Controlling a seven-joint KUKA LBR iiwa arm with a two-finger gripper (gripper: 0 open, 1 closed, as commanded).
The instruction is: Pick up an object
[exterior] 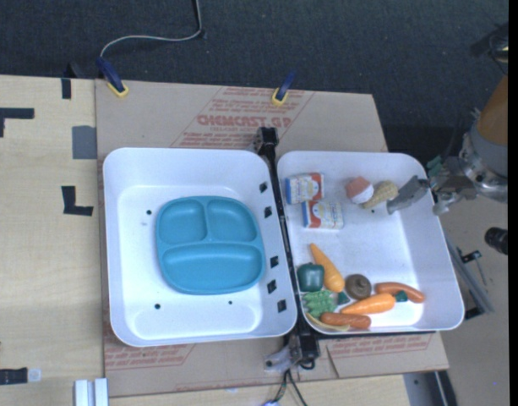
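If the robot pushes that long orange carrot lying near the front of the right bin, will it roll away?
Probably a little. The carrot looks round and tapered, so it would likely roll in a curve. It seems to be a light toy, easy to shove. It lies among other toy foods like the brown round piece, which would likely stop it soon.

— We see two white bins [123, 184]; the left one carries a light blue divided plate [211, 245].

— And on the right we count orange carrots [367, 304], a dark green pepper [310, 277], a brown round piece [357, 286], and a red, white and blue carton [304, 188].

— Under them we note tan cardboard [233, 117] with red lettering.
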